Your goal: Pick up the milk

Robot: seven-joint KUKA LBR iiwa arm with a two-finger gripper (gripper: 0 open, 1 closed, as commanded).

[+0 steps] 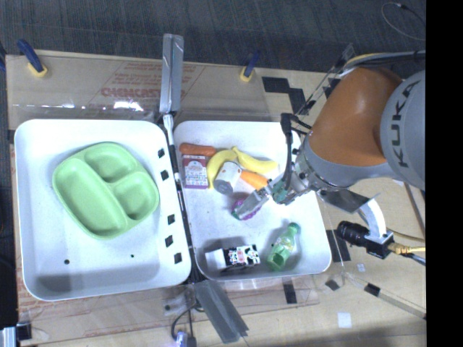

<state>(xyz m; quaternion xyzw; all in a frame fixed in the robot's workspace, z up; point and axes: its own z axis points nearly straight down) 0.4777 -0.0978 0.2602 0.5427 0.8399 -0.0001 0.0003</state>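
The milk carton (233, 256) lies on its side near the front wall of the right bin (307, 262), with its long axis running left to right and tilted slightly. It is white with black cow spots; no writing on it can be read. Just beside it on the right lies 1 green bottle (283, 247).

I count 2 white bins. The left bin (36, 194) holds 1 green divided plate (105, 188). Further back in the right bin are 1 banana (235, 160), 1 carrot (252, 179), 1 red box (195, 170), and 1 purple object (247, 205).

The gripper (278, 191) is over the purple object, well apart from the milk; I cannot tell its state. The arm (362, 121) carries the word "KUKA".
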